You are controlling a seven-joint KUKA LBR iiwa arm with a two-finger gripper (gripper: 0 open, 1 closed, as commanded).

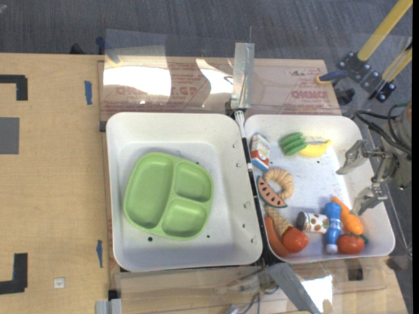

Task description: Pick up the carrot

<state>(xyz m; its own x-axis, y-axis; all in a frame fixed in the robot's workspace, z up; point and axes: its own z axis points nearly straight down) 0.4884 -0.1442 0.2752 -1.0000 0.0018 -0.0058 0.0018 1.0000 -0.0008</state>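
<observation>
The view from above takes in two white bins side by side on a wooden bench. The left bin (124, 136) holds a green divided plate (169, 194) with three compartments, lying flat near its middle.

The right bin (340, 126) is crowded with toy food. Near its back wall lie a green pea pod (292, 142) and a yellow banana (315, 150), touching each other. By the left wall stands a small milk carton (260, 152); below it sit a ring-shaped pretzel (280, 179) and a watermelon slice (271, 194). Toward the front lie an ice cream cone (277, 222), a red tomato (295, 239), a spotted can (314, 223) and a blue bottle (333, 224) with a white base.

The carrot (349, 217) lies in the front right part of the right bin, orange, slanting from upper left to lower right, just beside the blue bottle and close to a red strawberry (351, 244) in front of it.

The gripper (362, 180) hangs over the right edge of the right bin, its two metal fingers (351, 157) spread wide apart with nothing between them. The lower finger's tip is just beside the upper end of the carrot; whether it touches is hard to tell from this slant
</observation>
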